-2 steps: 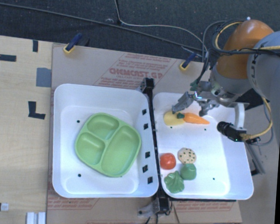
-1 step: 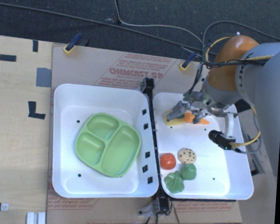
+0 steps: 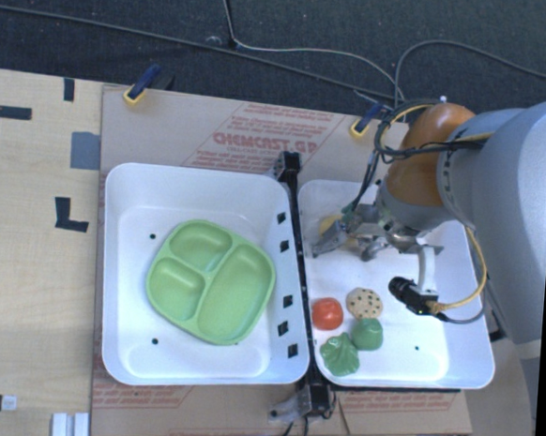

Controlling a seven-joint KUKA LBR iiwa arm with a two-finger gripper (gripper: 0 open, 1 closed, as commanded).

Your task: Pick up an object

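- The left bin (image 3: pixel 120 247) holds a green divided tray (image 3: pixel 213 281), lying flat and tilted a little, well apart from the arm's working end.
- Just right of the black divider, in the right bin (image 3: pixel 468 364), four small things sit clustered at the near-left part: an orange-red round piece (image 3: pixel 328 313), a leafy green piece (image 3: pixel 340 356) nearer the camera, a speckled tan cookie (image 3: pixel 364 302), and a green lump (image 3: pixel 368 335) touching or nearly touching the leafy one.
- The gripper (image 3: pixel 347 235) hangs over the far-left part of the right bin, close to the divider; whether it is parted or closed I cannot tell, and nothing is visibly held in it.
- The relation that matters: the cluster lies toward the near side from the gripper, slightly to its right. The orange-red piece and the cookie look nearest to it, so a short move toward the near edge, then a descent, seems the likely need.
- The pieces are crowded, so a descent could nudge a neighbour.
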